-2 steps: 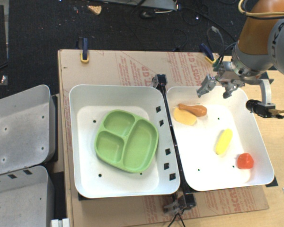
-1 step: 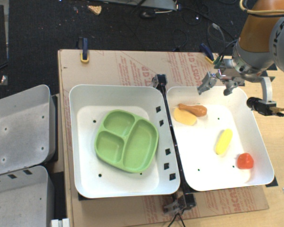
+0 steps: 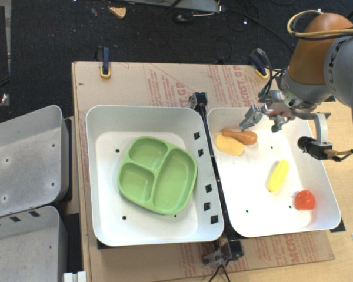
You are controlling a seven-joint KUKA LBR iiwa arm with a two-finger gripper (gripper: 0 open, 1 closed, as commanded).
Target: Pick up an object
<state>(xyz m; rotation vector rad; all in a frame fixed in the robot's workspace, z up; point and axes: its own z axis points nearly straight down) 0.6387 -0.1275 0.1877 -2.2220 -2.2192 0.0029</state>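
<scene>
Jaws (image 3: 263, 118) (spread) above right bin (image 3: 323, 216)

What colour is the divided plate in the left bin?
Light green; the divided plate shows clearly in the camera view, lying in the left bin.

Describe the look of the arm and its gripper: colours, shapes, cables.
The grey KUKA arm is thick and rounded, with a glossy orange band above the wrist and a yellowish cable looping over it. The small metal two-finger gripper has slim dark fingers, with red and dark wires at its base.
</scene>
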